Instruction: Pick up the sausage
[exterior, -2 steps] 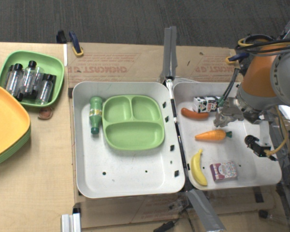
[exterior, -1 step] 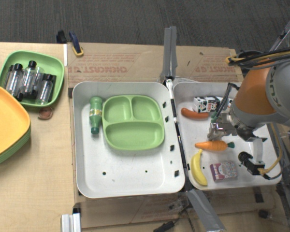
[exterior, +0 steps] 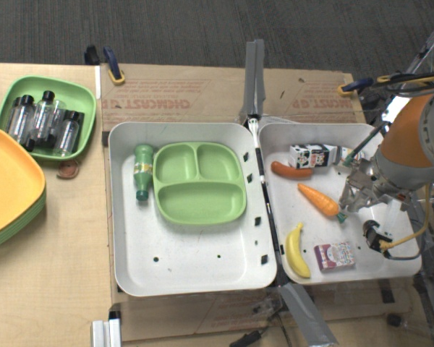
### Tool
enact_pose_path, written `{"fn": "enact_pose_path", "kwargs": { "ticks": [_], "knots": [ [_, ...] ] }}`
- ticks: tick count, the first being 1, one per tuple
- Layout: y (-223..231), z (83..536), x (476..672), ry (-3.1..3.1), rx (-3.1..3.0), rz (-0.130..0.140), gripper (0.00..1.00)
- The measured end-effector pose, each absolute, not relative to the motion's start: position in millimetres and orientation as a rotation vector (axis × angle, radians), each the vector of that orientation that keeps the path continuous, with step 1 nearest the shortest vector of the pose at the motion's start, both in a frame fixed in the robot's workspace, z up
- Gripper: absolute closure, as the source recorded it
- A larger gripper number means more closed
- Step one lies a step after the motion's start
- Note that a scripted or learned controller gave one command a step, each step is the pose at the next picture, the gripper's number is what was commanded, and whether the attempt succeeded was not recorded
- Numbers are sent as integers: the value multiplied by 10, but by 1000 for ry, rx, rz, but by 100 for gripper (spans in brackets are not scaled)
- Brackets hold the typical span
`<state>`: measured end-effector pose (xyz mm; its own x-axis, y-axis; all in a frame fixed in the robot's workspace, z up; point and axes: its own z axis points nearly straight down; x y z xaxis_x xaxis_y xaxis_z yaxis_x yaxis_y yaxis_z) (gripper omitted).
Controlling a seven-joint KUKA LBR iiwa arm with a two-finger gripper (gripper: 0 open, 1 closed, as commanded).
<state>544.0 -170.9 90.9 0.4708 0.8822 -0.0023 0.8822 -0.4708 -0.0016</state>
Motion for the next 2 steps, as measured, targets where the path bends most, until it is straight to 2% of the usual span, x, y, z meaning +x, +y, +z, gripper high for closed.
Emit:
{"fn": "enact_pose_path", "kwargs": {
  "ticks": [1,2],
  "knots": [
    [-1613,1086,4942,-1824,-2554,3,100],
    [-2113,905,4895,-1931,-2475,3,100]
  ]
}}
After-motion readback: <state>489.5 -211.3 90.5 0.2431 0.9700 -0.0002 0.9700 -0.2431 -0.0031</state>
